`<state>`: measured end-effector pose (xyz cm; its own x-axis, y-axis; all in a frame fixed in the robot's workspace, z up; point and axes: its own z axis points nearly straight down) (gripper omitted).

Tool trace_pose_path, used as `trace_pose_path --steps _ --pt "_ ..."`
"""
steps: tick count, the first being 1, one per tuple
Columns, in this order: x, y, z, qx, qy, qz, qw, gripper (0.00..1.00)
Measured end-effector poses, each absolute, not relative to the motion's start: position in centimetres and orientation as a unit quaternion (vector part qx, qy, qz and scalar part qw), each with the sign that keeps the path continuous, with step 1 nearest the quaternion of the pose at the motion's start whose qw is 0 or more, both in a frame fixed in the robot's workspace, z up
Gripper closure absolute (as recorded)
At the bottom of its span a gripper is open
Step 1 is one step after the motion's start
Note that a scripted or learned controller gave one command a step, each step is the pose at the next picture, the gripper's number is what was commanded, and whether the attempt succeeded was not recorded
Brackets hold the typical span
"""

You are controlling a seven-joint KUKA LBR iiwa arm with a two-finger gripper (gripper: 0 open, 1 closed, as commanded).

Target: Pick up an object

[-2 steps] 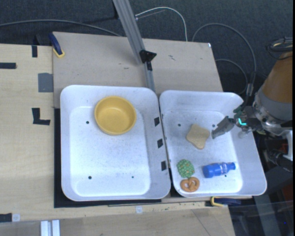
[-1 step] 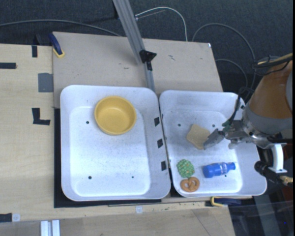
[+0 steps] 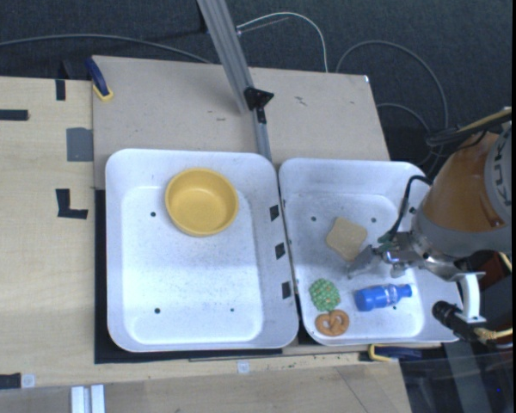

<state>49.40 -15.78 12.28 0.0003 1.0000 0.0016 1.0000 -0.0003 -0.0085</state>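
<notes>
Four objects lie in the right bin. A tan block sits near the middle. A green textured ball and a brown pretzel lie at the front left, and a blue bottle lies on its side at the front. My gripper is low in this bin, reaching in from the right. It is just right of and below the tan block and just above the blue bottle. I see nothing held in it.
A yellow bowl stands in the left bin at its back. The ridge between the two bins lies left of the objects. A grey pole slants over the bench behind the bins. Cables run behind the right bin.
</notes>
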Motion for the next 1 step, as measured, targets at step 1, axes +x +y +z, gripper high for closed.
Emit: trace_pose_path --steps 1 --pt "49.41 -15.78 8.89 -0.707 -0.707 0.0007 0.0 0.0"
